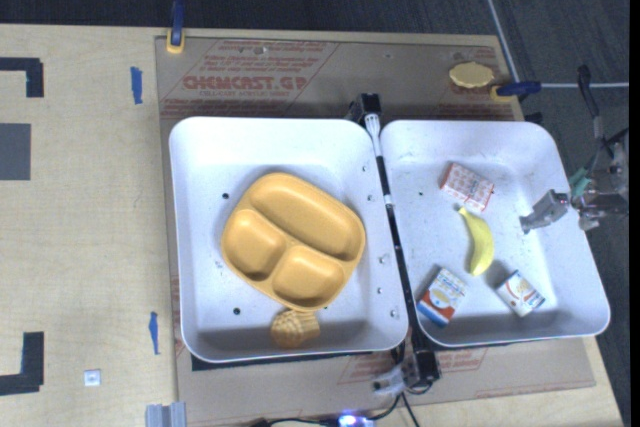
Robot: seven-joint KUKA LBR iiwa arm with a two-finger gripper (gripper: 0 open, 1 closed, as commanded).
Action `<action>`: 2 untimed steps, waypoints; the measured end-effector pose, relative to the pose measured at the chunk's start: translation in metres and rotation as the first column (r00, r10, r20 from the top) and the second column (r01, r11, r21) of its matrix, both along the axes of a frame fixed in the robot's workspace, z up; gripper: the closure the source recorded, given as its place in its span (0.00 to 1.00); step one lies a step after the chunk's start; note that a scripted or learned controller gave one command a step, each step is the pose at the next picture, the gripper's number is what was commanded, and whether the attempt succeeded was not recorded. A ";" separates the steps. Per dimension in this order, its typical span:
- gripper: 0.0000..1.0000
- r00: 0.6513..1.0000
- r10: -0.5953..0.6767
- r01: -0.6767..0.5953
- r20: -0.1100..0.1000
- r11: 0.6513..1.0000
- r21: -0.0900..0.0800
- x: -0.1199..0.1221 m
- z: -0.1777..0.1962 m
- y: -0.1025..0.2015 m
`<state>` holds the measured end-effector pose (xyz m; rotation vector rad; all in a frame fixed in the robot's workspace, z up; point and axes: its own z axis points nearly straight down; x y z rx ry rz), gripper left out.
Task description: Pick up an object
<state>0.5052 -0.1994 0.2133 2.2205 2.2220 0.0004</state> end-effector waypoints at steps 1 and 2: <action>0.00 1.000 -0.001 0.001 0.010 1.000 -0.002 -0.005 -0.114 0.020; 1.00 1.000 -0.001 0.001 0.008 1.000 0.000 -0.005 -0.104 0.021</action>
